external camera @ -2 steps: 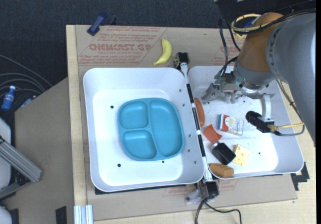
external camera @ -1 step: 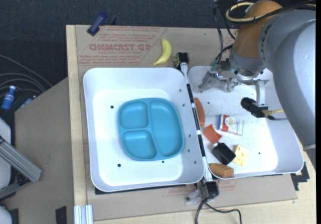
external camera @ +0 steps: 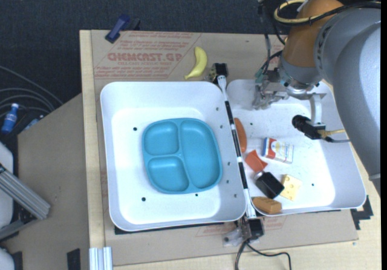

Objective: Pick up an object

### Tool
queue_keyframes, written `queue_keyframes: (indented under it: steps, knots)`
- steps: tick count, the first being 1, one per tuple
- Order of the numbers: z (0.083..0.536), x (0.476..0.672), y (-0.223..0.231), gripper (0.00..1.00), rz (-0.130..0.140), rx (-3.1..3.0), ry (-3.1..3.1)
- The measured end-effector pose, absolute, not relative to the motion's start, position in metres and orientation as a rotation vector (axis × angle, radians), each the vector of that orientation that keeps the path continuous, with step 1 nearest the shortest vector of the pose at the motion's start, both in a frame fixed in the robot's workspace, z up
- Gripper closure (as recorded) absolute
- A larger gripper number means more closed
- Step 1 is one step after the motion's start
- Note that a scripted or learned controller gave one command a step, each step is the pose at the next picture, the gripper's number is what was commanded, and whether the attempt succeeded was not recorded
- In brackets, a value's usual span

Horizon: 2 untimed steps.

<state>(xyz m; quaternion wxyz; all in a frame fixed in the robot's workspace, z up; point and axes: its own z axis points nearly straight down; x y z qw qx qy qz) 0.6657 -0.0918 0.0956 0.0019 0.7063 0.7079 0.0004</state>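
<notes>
One two-finger gripper (external camera: pixel 266 97) hangs at the end of the grey arm (external camera: pixel 360 63), below its orange band (external camera: pixel 309 28). It is over the far corner of the right bin (external camera: pixel 340 173), the corner nearest the divide between the two bins. Whether the pincer is apart or together cannot be told from this slant. Nearest to it, toward the camera and close against the bin's left wall, an orange-red sausage-shaped piece (external camera: pixel 240 132) lies lengthwise along that wall. Just past that piece's near end sits a small red wedge (external camera: pixel 254 160). Beside the wedge, a little farther into the bin, a red, white and blue packet (external camera: pixel 277 151) lies flat. Nearer the camera again are a black block (external camera: pixel 269 185), turned at a slant, and a yellow wedge (external camera: pixel 291 187) just beside it on its right; whether the two touch cannot be told. A brown roll (external camera: pixel 267 205) rests in the near left corner, just below the black block. All these loose things, any of which could be the one to pick up, lie on the bin floor apart from the gripper. Across the divide, the left bin (external camera: pixel 121 118) bears a blue divided plate (external camera: pixel 181 155) with three compartments, near its middle. Outside the bins, on the brown board of the bench (external camera: pixel 151 57), a yellow banana (external camera: pixel 197 63) lies just behind the left bin's far right corner. A blue object (external camera: pixel 117 28) sits at the board's far left edge.
</notes>
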Motion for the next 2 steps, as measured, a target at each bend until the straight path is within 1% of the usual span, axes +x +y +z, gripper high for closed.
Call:
queue_keyframes:
  steps: [1,2]
  knots:
    - [0.095,0.666,-0.092,0.00,0.001,2.217,2.222]
    - [0.106,0.666,-0.091,1.00,0.002,2.214,2.221]
